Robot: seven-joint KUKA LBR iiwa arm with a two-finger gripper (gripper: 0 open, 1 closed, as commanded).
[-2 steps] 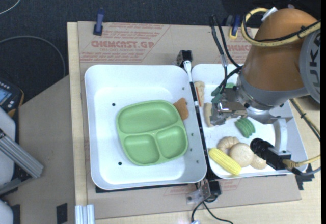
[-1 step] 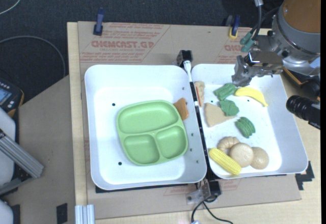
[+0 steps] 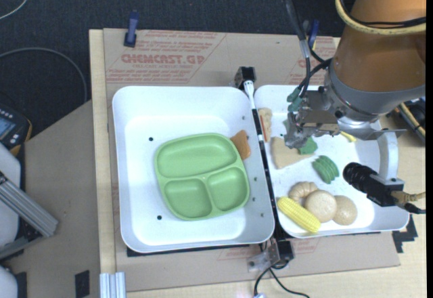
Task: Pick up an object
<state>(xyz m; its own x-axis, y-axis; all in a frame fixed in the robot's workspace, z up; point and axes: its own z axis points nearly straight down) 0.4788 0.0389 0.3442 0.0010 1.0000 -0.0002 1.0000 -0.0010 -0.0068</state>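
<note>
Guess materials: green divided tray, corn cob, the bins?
Green divided tray: likely molded plastic, matte, uniform colour, rounded compartments. Corn cob: probably plastic toy, evenly bright yellow. Bins, e.g. left bin: thin white plastic, slight sheen, rounded corners.

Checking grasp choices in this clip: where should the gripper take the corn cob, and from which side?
Grip the corn across its middle, from above, fingers on its two long sides. It lies flat, slanting toward the bin's near rim, with a bread roll close against its right side, so that finger has little room.
</note>
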